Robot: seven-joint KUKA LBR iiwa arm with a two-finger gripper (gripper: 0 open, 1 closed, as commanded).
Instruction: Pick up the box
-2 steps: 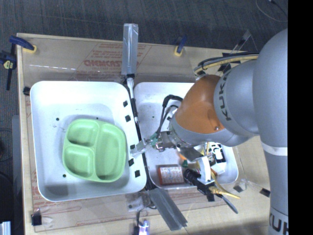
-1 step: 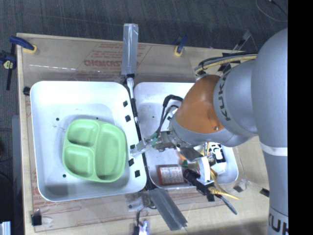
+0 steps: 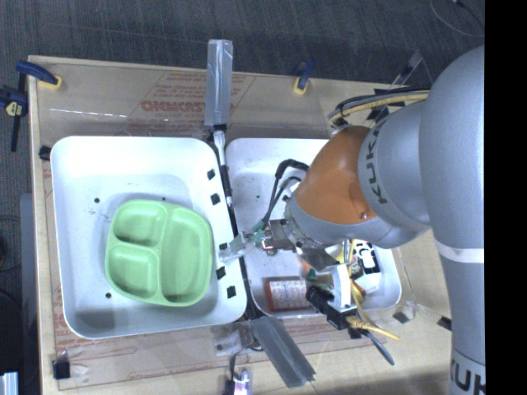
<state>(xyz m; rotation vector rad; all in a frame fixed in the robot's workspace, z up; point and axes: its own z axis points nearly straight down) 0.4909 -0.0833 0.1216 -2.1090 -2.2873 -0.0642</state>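
Observation:
A small reddish-brown box (image 3: pixel 285 293) with a pale label lies flat near the front wall of the right bin (image 3: pixel 247 159). My gripper (image 3: pixel 323 267) hangs low over the front half of that bin, just above and to the right of the box. The grey and orange wrist covers most of the bin's middle and hides the gripper's tip. Whether the gripper touches the box cannot be made out.
A green divided plate (image 3: pixel 160 252) lies in the left bin (image 3: pixel 74 159). A white and yellow object (image 3: pixel 367 271) sits at the right bin's front right, partly under the arm. A grey bar (image 3: pixel 219 72) stands behind the divider between the bins.

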